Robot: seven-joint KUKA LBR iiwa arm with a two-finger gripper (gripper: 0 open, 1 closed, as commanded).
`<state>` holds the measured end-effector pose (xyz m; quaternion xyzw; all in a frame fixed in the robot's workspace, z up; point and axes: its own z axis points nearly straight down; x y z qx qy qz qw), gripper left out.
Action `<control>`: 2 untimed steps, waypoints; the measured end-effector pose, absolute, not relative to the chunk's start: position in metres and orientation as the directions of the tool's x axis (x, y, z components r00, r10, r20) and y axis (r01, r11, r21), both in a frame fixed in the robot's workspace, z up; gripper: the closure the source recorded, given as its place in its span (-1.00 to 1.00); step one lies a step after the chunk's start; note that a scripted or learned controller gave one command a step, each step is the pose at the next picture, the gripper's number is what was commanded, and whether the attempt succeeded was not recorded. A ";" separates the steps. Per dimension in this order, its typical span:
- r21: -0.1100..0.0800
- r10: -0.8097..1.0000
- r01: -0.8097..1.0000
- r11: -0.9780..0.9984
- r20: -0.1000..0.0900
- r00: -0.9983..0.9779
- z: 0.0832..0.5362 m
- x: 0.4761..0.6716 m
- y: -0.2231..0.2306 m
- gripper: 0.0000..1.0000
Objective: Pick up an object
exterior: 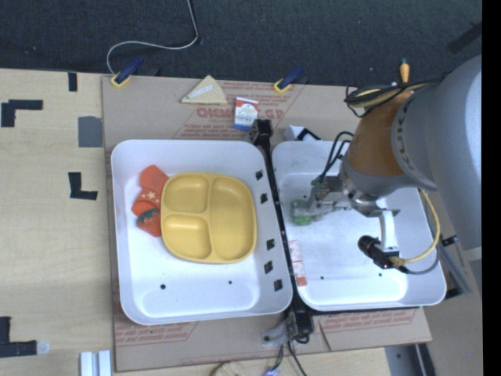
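The grey arm with its orange band is seen reaching in from the right of the frame over the right-hand shallow white bin. Its two-finger gripper is lowered at the bin's left side, right at a small green object; whether anything is pinched cannot be told. In the left white bin, a yellow divided plastic plate is shown beside an orange toy.

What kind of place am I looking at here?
Probably a robotics lab test bench: a robot arm reaches over two white bins on taped cardboard, with a yellow tray as a practice object.
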<state>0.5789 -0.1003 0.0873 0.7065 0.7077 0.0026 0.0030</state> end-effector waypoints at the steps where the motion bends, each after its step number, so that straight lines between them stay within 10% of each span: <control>1: 0.000 1.000 1.000 0.002 0.001 -0.002 0.185 0.540 -0.046 1.00; 2: 0.000 1.000 1.000 0.000 -0.002 0.000 0.213 0.568 -0.105 1.00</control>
